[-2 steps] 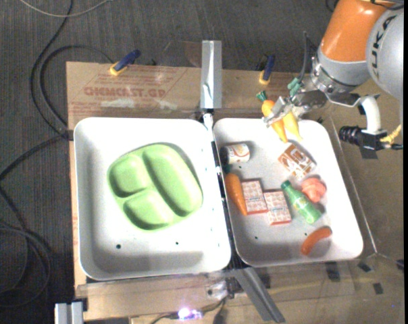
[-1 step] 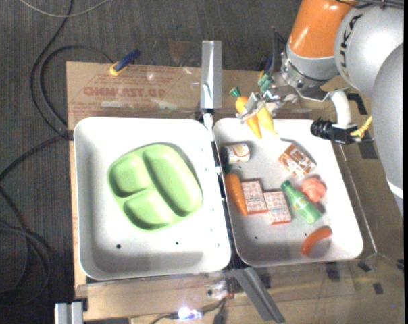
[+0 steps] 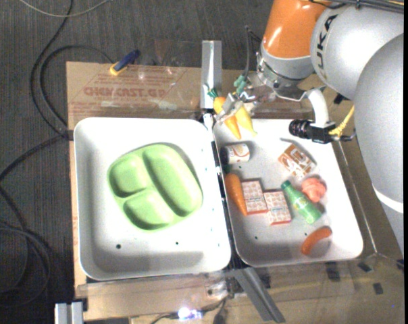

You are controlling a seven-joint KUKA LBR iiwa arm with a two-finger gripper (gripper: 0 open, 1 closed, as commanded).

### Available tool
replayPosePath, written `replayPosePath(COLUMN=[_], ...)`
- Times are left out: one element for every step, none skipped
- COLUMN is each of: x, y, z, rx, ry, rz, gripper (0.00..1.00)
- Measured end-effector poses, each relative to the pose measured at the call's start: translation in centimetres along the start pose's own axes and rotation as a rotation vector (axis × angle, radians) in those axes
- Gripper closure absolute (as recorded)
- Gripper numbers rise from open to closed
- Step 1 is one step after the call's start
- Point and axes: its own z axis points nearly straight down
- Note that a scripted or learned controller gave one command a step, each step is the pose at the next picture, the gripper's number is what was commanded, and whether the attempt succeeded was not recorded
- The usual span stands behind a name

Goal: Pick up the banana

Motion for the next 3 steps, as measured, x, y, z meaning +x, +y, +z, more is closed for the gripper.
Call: replayPosePath(x=[2.3,5.6,12.8], y=[0.7,1.9,4.3], z=[1.5,2.5,0.2], rx=[0.001,0.001,-0.001], ry=[-0.001,0.000,0.000], rz=[-0.044,-0.087,-0.155], gripper=[1.00,1.00,1.00])
